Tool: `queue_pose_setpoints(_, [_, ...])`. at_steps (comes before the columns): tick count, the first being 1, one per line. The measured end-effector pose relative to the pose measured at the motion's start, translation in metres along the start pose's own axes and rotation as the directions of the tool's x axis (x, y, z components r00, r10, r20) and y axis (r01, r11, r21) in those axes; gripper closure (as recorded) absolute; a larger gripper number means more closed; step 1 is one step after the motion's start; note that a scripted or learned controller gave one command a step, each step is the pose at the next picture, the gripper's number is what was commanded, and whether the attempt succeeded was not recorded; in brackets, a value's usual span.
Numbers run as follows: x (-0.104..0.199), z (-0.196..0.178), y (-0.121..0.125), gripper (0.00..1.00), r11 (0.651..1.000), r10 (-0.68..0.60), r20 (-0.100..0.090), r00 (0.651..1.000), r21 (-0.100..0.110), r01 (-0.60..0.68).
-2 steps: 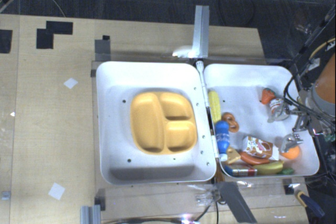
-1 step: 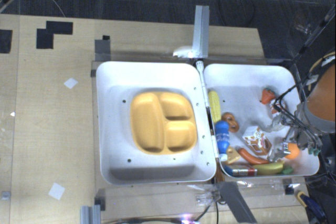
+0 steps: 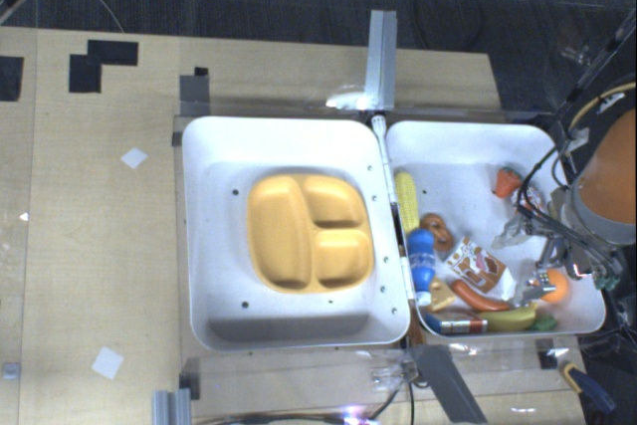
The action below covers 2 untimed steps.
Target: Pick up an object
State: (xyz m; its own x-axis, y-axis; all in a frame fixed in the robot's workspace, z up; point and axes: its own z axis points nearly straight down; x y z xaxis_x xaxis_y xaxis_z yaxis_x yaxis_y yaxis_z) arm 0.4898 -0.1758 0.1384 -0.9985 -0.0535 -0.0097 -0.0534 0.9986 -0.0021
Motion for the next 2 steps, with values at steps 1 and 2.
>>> queue_pose_setpoints(1, [-0.001, 0.024, -0.03, 0.0, 0.904, 0.428, -0.003, 0.904, 0.001, -0.428])
queue_pose_setpoints(2, [-0.005, 0.011, -0.029, 1.0, 0.907, 0.421, 0.007, 0.907, 0.0, -0.421])
